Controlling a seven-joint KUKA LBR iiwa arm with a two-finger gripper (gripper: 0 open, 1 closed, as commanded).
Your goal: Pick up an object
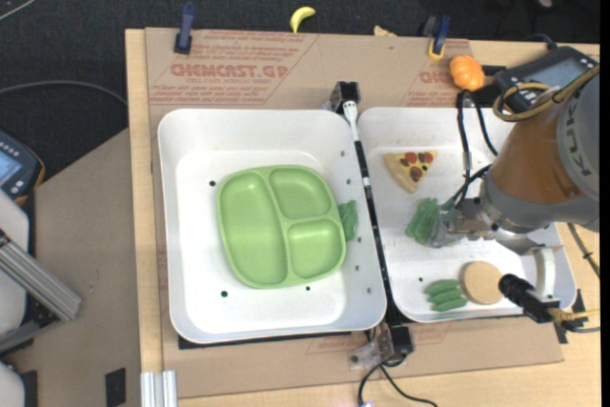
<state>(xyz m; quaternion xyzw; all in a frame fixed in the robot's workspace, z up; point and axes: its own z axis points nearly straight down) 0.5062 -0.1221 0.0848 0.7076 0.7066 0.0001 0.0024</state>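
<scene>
In the right bin [558,286], my gripper [444,228] is low, just right of a dark green leafy piece [421,218] and touching or nearly touching it. A pizza slice [412,168] lies toward the back of this bin. At the front lie a green pea pod [444,294] and a round tan biscuit [481,282]. The grey arm with its orange band [534,169] covers the bin's right part.
The left bin [191,157] holds a light green divided plate [279,226] with a small green piece [348,218] at its right edge. On the bench behind the bins sit an orange fruit [465,71] and a banana [301,16]. Black cables [464,133] hang over the right bin.
</scene>
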